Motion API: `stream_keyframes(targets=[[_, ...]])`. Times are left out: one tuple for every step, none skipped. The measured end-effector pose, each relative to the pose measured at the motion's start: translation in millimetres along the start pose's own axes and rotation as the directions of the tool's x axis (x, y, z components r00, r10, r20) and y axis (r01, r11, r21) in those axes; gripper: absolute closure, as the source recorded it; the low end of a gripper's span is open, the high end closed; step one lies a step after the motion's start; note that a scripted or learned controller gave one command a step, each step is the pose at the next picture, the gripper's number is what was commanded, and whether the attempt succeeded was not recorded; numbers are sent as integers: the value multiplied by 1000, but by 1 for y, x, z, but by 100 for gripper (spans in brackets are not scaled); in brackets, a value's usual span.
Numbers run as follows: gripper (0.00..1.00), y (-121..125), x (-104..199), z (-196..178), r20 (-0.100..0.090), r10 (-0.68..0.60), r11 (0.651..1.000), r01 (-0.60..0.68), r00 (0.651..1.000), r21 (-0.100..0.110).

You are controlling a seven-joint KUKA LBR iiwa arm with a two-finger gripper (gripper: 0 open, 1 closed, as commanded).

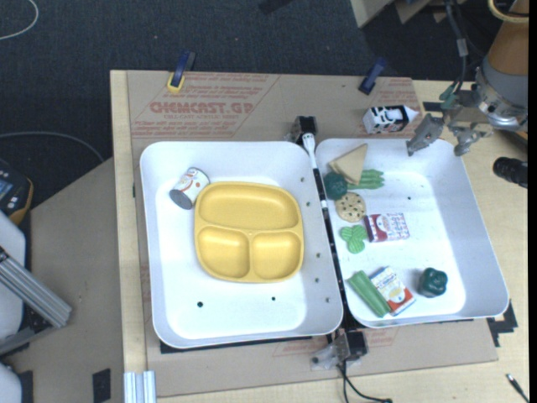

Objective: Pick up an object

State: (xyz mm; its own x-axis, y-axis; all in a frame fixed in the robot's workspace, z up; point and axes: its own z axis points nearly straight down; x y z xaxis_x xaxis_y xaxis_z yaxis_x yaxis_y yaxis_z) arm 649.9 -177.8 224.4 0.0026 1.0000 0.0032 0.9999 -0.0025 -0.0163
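down at the near edge sit the two white bins, the left bin (159, 309) carrying a big yellow divided tray (248, 229), the right bin (478, 250) holding the small stuff. gripper (442, 138) hovers over that right bin's far corner, fingers spread apart, nothing between them. every pickable piece lies toward the camera and to the left of it: the tan wedge (352, 161) nearest, the green pepper (433, 282) far down the near end.

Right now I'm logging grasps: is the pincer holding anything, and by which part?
Nothing. The pincer hangs open over the right bin's far edge.
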Motion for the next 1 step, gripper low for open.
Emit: stream_keyframes(targets=[[0, 2, 1, -10, 3, -3, 1000, 3, 1000, -15]])
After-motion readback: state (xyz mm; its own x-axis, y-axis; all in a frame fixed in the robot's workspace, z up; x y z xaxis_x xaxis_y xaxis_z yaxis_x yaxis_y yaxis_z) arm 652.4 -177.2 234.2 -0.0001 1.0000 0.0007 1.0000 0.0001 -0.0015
